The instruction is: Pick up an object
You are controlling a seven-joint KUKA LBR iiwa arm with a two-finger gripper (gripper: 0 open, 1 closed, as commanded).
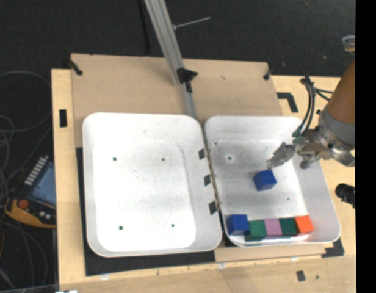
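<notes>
A blue cube [265, 180] lies in the middle of the right bin [237, 133], turned slightly askew. My gripper [292, 159] hovers just up and to the right of it, open, with nothing between its fingers. The left finger [278, 157] points down toward the cube's upper right corner, and I cannot tell if it touches. Along the right bin's front wall stands a row of cubes: blue [237, 223], green [256, 229], pink [272, 227], a second green cube [289, 226] and orange [304, 224].
The left bin [139, 182] adjoins the right one, joined by small black clips [207, 179]. A slanted metal rail [169, 41] rises behind the bins. Cables and a handheld pendant [35, 194] lie off the bench at the left.
</notes>
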